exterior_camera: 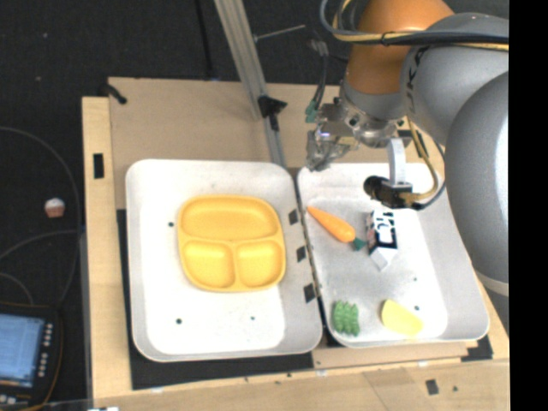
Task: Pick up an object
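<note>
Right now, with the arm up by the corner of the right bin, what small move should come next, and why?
Probably slide the gripper toward the carrot and lower over it. It hangs by the far left corner of the right bin, above bare floor, and the carrot is the nearest thing.

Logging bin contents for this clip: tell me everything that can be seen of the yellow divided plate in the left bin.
The yellow divided plate looks like smooth moulded plastic. It is a rounded rectangle with a raised rim and three wells: one wide well across the far side and two smaller ones side by side on the near side. It shows no damage. It lies flat, right way up, turned slightly askew, near the middle of the left shallow white bin, resting on the bin's floor, with nothing else touching it.
</note>
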### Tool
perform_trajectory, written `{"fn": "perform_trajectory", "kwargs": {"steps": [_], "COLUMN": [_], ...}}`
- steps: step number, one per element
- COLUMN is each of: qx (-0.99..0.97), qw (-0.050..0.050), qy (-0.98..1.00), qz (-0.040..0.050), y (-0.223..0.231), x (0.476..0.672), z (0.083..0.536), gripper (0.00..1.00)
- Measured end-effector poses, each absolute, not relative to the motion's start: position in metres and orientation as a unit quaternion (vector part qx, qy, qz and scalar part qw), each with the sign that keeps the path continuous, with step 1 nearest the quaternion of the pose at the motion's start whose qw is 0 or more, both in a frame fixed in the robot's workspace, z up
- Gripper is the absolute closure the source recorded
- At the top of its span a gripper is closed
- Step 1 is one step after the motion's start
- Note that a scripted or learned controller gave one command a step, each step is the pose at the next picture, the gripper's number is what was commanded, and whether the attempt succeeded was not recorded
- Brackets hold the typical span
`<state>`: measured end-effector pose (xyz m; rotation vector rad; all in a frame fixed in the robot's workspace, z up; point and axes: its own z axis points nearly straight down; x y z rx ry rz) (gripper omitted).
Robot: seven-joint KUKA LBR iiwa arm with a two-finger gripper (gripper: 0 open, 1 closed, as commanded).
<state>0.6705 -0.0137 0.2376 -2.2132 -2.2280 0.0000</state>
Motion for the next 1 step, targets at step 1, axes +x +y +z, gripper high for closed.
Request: {"fn": "perform_trajectory", "kwargs": {"steps": [1], "qx": [-0.704], "qw": [0.000], "qy": [-0.710], "qz": [-0.0015], "y": [0.0377], "x": [0.6645], "z": [0.2495], "gripper": [1.00]}}
